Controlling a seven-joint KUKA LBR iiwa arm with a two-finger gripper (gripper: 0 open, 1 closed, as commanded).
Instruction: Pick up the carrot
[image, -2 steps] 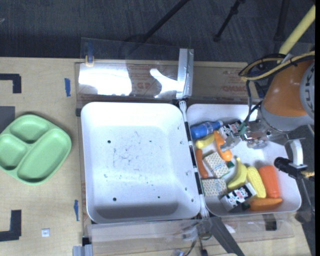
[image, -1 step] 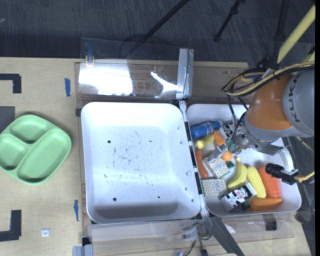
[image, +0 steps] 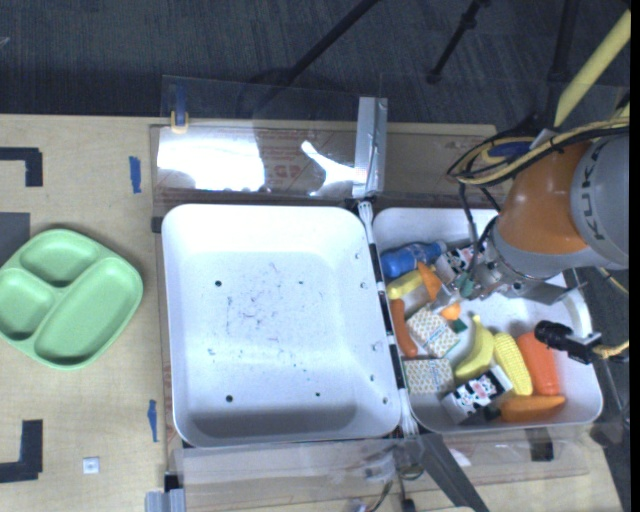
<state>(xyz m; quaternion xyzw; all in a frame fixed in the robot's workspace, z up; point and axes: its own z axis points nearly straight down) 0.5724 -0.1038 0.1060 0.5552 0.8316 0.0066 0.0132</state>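
The right bin (image: 590, 400) holds a heap of toy food. A slim orange piece that looks like the carrot (image: 430, 279) lies slanted near the bin's upper left, between a blue item (image: 402, 260) and a yellow one (image: 406, 288). My gripper (image: 464, 284) hangs low over the heap just right of that piece, under the orange-banded wrist (image: 540, 215). Nothing shows between its tips, and the wrist shadows them.
Other orange pieces lie in the same bin: one along the left wall (image: 402, 328), two at the lower right (image: 541, 366). A banana (image: 478, 350), corn (image: 512, 360) and patterned blocks (image: 432, 332) crowd the middle. The left bin (image: 180, 230) adjoins it. A green divided plate (image: 66, 296) sits far left.
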